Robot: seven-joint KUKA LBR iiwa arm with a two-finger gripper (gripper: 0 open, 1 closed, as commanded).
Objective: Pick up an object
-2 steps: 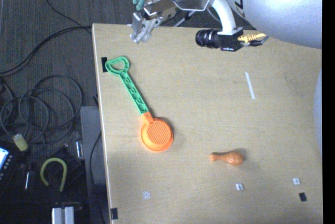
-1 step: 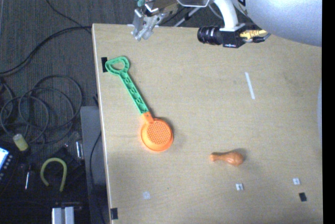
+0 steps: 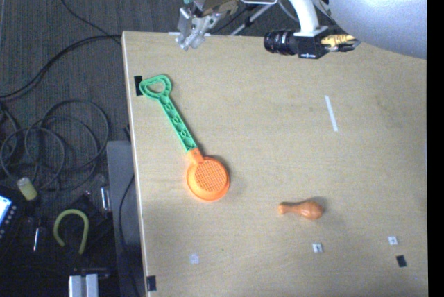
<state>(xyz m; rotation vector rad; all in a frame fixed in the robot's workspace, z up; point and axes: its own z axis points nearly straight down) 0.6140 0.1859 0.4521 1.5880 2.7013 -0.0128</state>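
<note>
Your jaws [image 3: 192, 35] sit at the worktop's [image 3: 277, 129] far edge, can't tell their gap; green-handled orange plastic strainer [image 3: 207, 177] lies well apart.

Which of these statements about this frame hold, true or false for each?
1. The strainer has a green handle and an orange head. True.
2. The tool is over the strainer's head. False: it is at the table's far edge, apart from the strainer.
3. The small orange object lies to the right of the strainer's head. True.
4. The strainer and the small orange object touch. False: bare table lies between them.
5. A white strip lies on the table. True.
</note>
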